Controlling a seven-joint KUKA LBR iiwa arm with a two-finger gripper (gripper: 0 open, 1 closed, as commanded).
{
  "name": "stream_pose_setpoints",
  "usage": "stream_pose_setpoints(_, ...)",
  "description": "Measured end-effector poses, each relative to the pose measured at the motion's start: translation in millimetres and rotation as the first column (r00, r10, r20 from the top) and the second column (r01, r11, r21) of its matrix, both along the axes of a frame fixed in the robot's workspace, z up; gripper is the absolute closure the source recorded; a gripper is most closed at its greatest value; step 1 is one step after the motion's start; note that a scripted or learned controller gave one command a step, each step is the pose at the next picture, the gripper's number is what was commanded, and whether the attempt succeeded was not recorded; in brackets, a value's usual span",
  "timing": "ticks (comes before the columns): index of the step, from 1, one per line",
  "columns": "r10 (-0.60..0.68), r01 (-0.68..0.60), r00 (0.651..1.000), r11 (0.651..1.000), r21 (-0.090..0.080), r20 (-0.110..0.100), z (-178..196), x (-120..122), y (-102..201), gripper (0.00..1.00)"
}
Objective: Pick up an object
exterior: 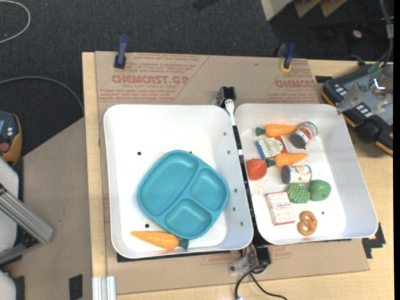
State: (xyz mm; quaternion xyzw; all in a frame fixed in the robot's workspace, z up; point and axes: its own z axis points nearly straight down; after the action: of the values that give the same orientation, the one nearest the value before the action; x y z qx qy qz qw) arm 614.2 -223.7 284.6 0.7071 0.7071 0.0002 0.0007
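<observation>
Nothing picked yet
I see the toys lying in the right bin [359, 186] (carrot [279, 130], pretzel [307, 223]); gripper state I cannot tell.

The teal plate [182, 194] hides the leaf end of the carrot [155, 239] at its lower edge; labels on the small cans [304, 132] and box [280, 208] are too small to read.
</observation>
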Motion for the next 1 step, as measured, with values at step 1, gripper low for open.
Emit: stream_pose_setpoints(1, 0.009, -0.009, 1.000, 1.000, 0.000, 0.019, 145.2, -47.8, 87.2, 0.00)
